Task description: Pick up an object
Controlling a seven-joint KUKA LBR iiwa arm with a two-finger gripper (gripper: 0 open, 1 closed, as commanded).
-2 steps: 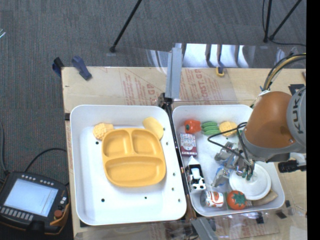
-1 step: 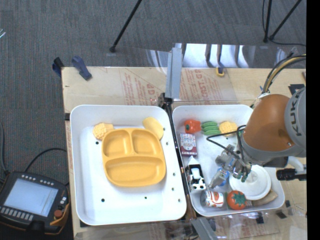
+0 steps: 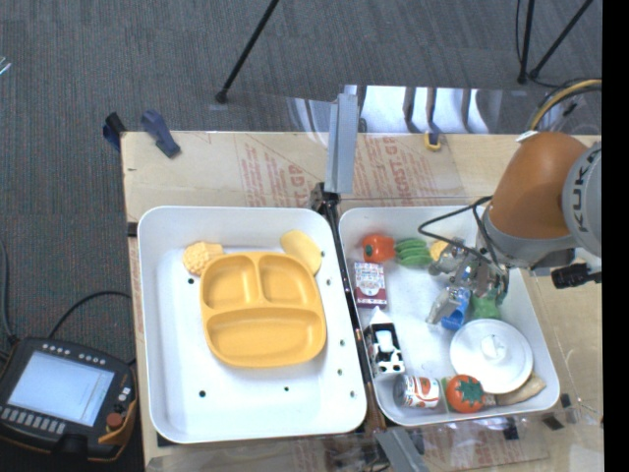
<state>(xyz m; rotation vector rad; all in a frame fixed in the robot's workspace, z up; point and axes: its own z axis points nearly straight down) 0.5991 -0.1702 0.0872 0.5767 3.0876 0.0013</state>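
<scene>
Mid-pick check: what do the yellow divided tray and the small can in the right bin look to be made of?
Yellow divided tray: likely moulded plastic, matte, with an even colour and soft rounded compartment ridges. Small can: probably metal with a printed red-and-white label; its end looks greyish, though it is too small to be sure.

Two bins are sitting side by side on the surface (image 3: 226,165). Left bin (image 3: 157,362) is holding a tray (image 3: 261,309) in its middle. Right bin (image 3: 413,423) is carrying a card (image 3: 370,284) near its left wall, a can (image 3: 421,392) along the front, and a lid (image 3: 491,354) right of that.
</scene>
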